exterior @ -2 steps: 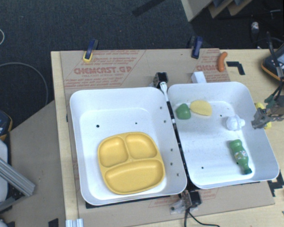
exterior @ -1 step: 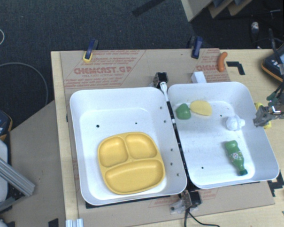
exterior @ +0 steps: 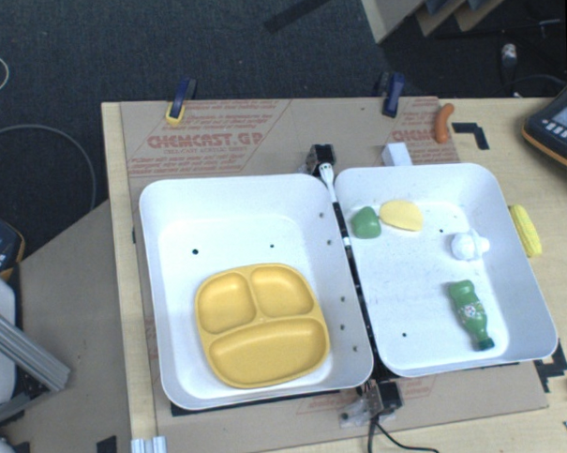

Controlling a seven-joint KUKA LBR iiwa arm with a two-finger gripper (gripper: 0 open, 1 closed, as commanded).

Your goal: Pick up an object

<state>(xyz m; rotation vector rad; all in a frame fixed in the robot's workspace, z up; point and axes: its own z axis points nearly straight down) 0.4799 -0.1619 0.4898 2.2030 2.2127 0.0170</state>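
Observation:
The right bin (exterior: 508, 220) holds a green round object (exterior: 365, 223) and a yellow oval object (exterior: 401, 216) side by side near its back left corner. A small white object (exterior: 466, 247) lies toward the bin's right side. A green bottle (exterior: 470, 313) lies on its side near the front right. In the left bin (exterior: 171, 235) sits a yellow divided plate (exterior: 260, 322) with three compartments.
Outside the bins on the bench lie an orange sausage-shaped item (exterior: 442, 123) at the back right and a yellow corn-like item (exterior: 527, 230) along the right bin's outer edge. Blue clamps (exterior: 391, 92) hold the cardboard at the back.

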